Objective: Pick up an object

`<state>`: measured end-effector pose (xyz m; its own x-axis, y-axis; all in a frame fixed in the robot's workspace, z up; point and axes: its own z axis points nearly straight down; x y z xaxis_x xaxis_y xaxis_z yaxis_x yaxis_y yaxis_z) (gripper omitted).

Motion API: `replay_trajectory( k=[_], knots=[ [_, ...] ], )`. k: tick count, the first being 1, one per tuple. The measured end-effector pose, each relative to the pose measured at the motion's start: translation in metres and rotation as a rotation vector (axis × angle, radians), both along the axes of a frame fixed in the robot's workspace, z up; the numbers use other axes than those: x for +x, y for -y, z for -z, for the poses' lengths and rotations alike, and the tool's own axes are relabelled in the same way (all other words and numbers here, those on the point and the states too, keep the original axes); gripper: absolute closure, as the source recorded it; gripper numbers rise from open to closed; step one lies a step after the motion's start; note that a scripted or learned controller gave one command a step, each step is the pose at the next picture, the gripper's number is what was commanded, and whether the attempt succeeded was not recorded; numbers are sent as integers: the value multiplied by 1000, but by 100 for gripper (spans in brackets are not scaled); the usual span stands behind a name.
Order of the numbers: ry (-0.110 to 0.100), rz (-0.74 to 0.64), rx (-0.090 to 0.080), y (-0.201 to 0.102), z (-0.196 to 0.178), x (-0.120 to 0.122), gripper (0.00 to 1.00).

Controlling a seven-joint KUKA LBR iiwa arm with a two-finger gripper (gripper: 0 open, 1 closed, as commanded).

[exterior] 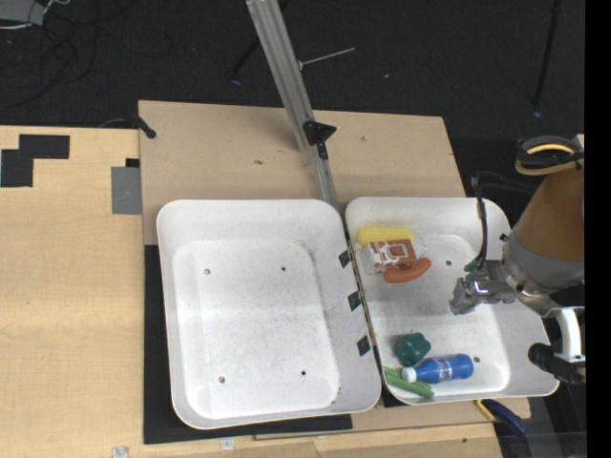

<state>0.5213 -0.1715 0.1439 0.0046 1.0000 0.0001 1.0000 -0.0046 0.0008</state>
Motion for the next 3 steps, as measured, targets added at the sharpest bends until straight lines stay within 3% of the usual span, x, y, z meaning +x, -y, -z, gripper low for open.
replay_trajectory(
  k=[2,3],
  knots=[
    [2,-7,-1,-14,-109,-5,100],
    [-2,-11,2,-72,-114,3,100]
  ],
)
